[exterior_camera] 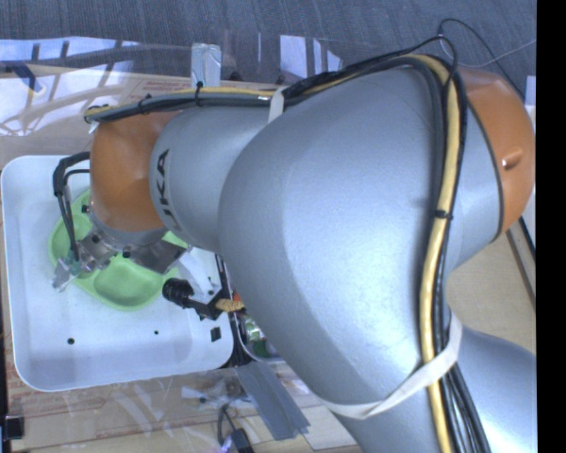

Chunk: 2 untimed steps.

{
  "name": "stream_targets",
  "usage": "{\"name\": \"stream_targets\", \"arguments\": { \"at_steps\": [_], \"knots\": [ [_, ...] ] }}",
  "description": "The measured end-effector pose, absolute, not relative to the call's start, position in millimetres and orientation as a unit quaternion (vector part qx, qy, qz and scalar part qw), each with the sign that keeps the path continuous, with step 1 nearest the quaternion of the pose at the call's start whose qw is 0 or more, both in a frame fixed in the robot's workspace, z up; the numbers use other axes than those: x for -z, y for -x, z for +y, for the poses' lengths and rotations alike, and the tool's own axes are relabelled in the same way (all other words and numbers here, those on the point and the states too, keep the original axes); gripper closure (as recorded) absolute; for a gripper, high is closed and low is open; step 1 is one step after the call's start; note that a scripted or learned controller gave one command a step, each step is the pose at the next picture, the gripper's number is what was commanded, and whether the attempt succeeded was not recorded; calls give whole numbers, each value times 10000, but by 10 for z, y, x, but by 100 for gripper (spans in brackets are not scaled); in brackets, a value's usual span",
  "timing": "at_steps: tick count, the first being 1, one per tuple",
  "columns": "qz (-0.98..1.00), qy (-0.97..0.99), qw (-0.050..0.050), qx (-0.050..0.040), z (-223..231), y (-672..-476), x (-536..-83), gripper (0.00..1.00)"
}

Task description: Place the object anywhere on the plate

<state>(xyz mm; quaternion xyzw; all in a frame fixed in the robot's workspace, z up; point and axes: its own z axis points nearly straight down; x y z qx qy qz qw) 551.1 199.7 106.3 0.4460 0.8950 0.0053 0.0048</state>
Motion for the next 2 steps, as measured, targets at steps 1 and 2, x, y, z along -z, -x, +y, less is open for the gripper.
{"name": "stream_targets", "arguments": {
  "at_steps": [1, 2],
  "knots": [
    [8953, -4454, 18, -55, 2003, -5586, -970, 0],
    [8953, -4455, 17, -55, 2003, -5586, -969, 0]
  ]
}}
